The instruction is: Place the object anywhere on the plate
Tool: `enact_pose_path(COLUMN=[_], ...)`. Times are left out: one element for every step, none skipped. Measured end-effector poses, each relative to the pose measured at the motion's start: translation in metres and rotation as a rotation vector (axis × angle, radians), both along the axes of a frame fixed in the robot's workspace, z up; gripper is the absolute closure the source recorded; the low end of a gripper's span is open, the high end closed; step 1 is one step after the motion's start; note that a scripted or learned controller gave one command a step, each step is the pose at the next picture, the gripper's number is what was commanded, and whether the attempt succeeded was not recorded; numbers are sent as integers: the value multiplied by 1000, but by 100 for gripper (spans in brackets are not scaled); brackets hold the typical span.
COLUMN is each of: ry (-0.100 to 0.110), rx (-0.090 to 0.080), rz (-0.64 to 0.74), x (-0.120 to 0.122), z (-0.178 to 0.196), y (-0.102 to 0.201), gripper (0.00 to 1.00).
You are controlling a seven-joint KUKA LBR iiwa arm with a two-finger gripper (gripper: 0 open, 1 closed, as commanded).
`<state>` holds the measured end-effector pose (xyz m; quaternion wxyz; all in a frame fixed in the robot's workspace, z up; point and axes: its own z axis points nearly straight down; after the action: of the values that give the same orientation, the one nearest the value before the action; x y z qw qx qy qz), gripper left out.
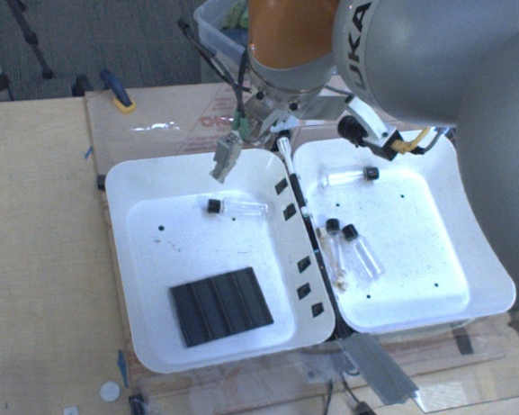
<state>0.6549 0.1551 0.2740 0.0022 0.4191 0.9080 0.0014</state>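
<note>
"KUKA" lettering legible on my arm's grey housing. Vial [235,207]: clear tube, black cap, lying flat in left bin [133,258], 12 o'clock of black ribbed plate [220,306]. Tool [228,157] above bin's far rim; grip state: cannot tell.

Arm [426,43]: we record one grey arm entering from the right, filling the upper right. Orange band [288,19]: above the wrist, top centre. Gripper [226,158]: hanging down and to the left from the wrist, fingers pointing down-left, nothing seen between them.
</note>
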Motion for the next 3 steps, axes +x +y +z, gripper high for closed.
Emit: enact_pose_path(ry=[6,-3,-5], rx=[-1,3,8], rz=[141,54,51], x=[-30,-112,-112], z=[-72,-178,-168], y=[61,57,58], gripper=[0,0,100])
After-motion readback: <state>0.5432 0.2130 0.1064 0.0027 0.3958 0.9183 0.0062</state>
